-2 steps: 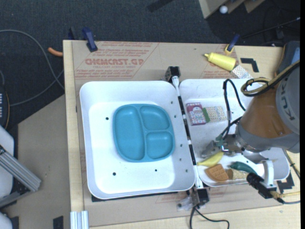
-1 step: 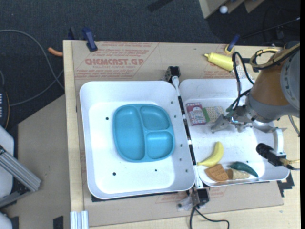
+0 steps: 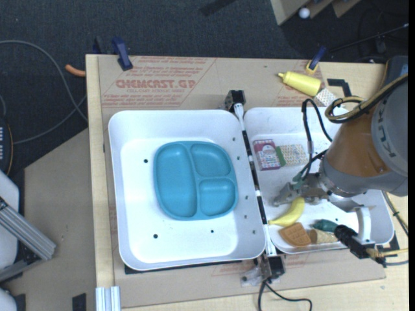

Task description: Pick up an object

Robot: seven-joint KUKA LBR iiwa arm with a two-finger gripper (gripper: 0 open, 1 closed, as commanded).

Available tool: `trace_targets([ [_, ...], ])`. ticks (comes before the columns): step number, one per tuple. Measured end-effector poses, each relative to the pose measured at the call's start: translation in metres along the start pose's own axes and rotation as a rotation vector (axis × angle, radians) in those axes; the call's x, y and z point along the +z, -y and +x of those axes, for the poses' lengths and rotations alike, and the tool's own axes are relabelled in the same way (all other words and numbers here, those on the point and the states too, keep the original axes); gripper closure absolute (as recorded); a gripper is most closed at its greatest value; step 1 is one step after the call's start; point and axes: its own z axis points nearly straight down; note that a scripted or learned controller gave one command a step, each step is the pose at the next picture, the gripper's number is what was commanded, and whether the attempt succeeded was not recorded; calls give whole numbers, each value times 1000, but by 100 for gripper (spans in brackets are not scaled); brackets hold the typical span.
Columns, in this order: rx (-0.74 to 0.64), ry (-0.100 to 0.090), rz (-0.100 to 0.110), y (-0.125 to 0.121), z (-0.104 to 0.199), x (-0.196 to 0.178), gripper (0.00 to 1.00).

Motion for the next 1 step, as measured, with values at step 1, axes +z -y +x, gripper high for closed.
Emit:
trace_targets([
  [1,0,1,-2,-1,0,-10,100],
])
